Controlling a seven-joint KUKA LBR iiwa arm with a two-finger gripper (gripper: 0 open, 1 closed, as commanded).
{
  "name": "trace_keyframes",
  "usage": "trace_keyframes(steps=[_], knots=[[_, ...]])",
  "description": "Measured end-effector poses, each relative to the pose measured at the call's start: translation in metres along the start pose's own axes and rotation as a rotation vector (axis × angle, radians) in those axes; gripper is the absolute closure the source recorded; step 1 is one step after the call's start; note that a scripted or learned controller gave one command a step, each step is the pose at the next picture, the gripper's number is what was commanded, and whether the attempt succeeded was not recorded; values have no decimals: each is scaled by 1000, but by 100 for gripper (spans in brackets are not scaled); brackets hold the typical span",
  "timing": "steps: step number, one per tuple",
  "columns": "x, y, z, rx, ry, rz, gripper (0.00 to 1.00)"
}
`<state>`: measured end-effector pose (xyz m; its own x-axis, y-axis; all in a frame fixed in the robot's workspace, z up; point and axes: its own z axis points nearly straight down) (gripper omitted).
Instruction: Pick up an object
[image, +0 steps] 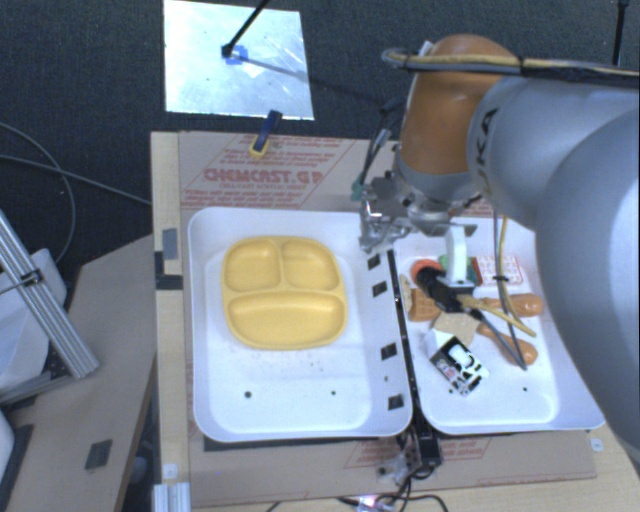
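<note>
left bin (205, 400): yellow divided plate (284, 292) lying inside | divider: gripper (375, 235) hanging over the bins' shared edge, finger spread impossible to tell | right bin (520, 400): heap of small objects (470, 310) sitting just right of gripper, apart from it

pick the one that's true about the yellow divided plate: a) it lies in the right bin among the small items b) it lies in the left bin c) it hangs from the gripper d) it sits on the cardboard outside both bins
b, the yellow divided plate lies flat in the left bin, apart from the clutter of small items in the right bin.
</note>
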<state>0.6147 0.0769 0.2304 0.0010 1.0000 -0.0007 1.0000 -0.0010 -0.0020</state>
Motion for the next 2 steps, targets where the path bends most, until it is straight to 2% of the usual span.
trace_keyframes(steps=[1,2], knots=[[47,4,-16,-5,3,-8,100],[81,-27,19,1,2,-8,100]])
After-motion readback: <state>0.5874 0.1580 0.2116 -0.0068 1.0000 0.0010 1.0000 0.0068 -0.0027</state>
